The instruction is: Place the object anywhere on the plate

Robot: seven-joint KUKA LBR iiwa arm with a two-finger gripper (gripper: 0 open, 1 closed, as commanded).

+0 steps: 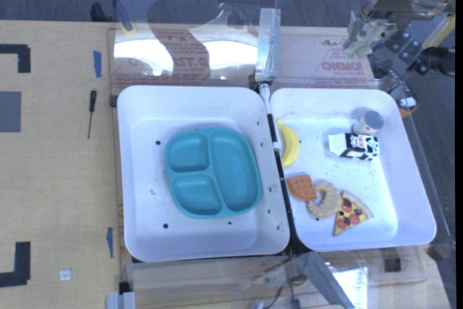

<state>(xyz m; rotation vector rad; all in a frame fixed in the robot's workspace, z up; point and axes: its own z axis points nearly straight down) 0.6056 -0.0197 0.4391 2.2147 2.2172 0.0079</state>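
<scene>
A teal plate [213, 171] with three compartments lies in the left white bin [137, 112]. The right bin [412, 177] holds a yellow banana [290, 144], a black-and-white milk carton [354, 145], a small grey-blue cup [369, 119], a brown waffle piece [301, 187], a pale donut ring [323, 200] and a pizza slice [349, 213]. My gripper [359, 36] hangs high above the back edge of the right bin, well away from all the objects, with nothing seen between its fingers.
A clear plastic wall and cardboard stand behind both bins. A raised divider [271, 134] separates the bins, with the banana lying right beside it. A screwdriver [91, 111] rests on the wooden bench at left.
</scene>
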